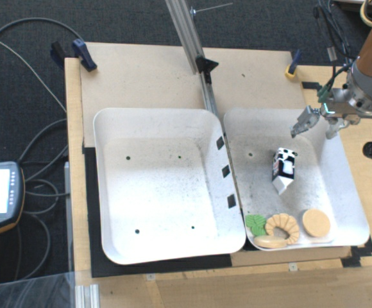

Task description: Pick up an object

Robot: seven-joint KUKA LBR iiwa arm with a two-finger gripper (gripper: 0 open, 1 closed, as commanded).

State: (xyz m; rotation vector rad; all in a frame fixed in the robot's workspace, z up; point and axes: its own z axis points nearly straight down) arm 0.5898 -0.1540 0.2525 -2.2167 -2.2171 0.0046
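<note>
The grey metal fingers [301,122] of the two-finger gripper [317,126] stand apart, gripping nothing, above the right shallow white bin [340,172]. Below them, inside that bin, lies the black-and-white milk carton [283,170]; nearer the bin's front edge, a round tan biscuit [316,223].

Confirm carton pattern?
The carton is white with black cow-like patches, seen in the camera view.

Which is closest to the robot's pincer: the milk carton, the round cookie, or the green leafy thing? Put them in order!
Counting from the pincer, in the camera view:
1. Milk carton, just below it, mid right bin.
2. Round cookie, near the bin's front edge.
3. Green leafy thing, front left corner of that bin.
</note>
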